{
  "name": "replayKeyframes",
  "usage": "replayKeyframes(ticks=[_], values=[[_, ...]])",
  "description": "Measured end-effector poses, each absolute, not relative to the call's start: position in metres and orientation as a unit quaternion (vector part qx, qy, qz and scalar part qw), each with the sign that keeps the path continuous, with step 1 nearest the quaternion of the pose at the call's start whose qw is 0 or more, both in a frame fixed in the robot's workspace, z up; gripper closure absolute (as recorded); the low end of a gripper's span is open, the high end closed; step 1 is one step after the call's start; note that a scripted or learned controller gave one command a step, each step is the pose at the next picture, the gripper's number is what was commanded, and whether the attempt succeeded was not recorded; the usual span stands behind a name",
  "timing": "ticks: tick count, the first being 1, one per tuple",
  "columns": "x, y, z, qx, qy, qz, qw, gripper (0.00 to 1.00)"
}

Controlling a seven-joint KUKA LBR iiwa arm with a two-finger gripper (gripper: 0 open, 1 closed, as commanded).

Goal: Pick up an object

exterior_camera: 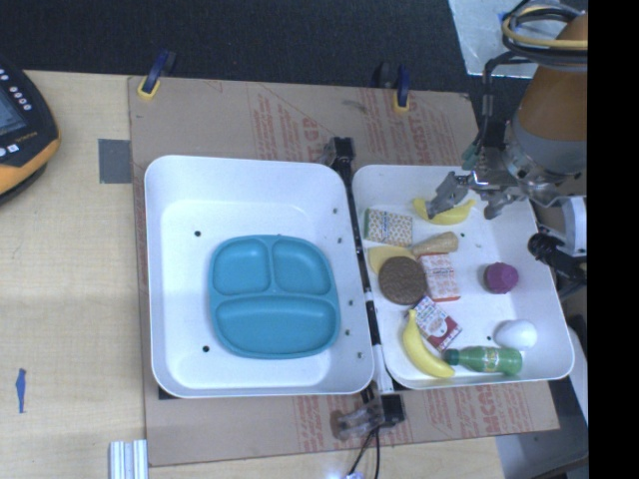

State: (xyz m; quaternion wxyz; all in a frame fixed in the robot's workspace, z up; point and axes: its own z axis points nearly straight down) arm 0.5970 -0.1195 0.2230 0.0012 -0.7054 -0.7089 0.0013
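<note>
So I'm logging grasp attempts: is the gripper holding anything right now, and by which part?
Cannot be told. The gripper sits right at a small yellow piece in the right bin, but an actual grip isn't visible.

Two bins are set side by side on the counter (70, 297). In the left bin (170, 228) a divided plate (273, 295) is placed near the middle. In the right bin (544, 252) a packet (388, 227) is found at the left, with a round cookie (402, 279) in front of it. A banana (423, 349) and a bottle (484, 360) are laid along the front edge, an egg (515, 335) just behind the bottle, and a ball (500, 277) behind the egg. The end effector (477, 194) is positioned over the back of the right bin, beside a small banana (446, 209).
</note>
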Motion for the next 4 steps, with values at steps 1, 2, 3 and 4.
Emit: replayKeyframes(ticks=[1,2,3,4], values=[[0.562,-0.137,0.169,-0.706,-0.708,0.0034,0.004,0.0],[0.56,-0.121,0.09,-0.706,-0.708,0.0012,0.002,0.0],[0.601,-0.179,0.095,-0.707,-0.708,-0.0007,-0.003,0.0],[0.659,-0.125,0.093,-0.704,-0.71,-0.0007,0.0,0.0]])
